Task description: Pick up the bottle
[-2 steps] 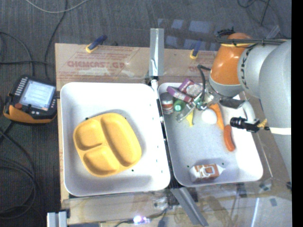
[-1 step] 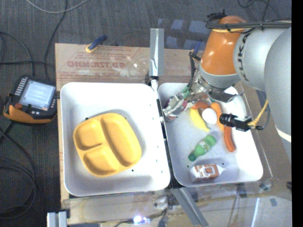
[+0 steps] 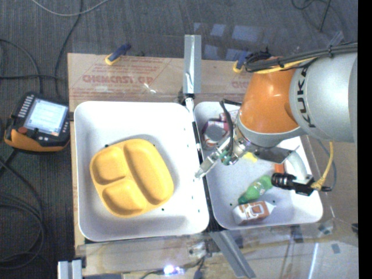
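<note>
While the grey and orange arm (image 3: 279, 106) reaches in from the right of the frame, its jaws (image 3: 212, 161) hang low over the left edge of the right bin (image 3: 264, 217). I cannot tell if they are spread or pinched. Lower down in that bin lies the green bottle (image 3: 256, 189), just above a small carton (image 3: 253, 212). A yellow tray (image 3: 132, 176) sits in the left bin (image 3: 93, 121).

Even, bright overhead light, glare on the white bins (image 3: 87, 121), soft shadows, slightly grainy focus
</note>
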Robot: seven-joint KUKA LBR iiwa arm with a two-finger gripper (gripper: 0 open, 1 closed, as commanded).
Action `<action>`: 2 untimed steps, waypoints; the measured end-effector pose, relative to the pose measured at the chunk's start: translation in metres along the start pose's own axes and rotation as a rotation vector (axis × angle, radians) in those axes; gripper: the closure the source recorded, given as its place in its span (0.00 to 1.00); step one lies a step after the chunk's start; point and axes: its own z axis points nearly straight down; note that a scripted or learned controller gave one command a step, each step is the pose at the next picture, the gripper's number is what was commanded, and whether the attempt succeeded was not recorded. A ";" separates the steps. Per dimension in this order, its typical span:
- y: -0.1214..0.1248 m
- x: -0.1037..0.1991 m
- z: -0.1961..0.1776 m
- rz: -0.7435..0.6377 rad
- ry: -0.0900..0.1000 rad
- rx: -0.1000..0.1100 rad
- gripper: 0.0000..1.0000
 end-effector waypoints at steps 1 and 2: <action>-0.060 -0.016 0.001 -0.409 0.001 0.000 0.00; -0.086 -0.057 -0.087 -0.487 -0.002 -0.002 0.00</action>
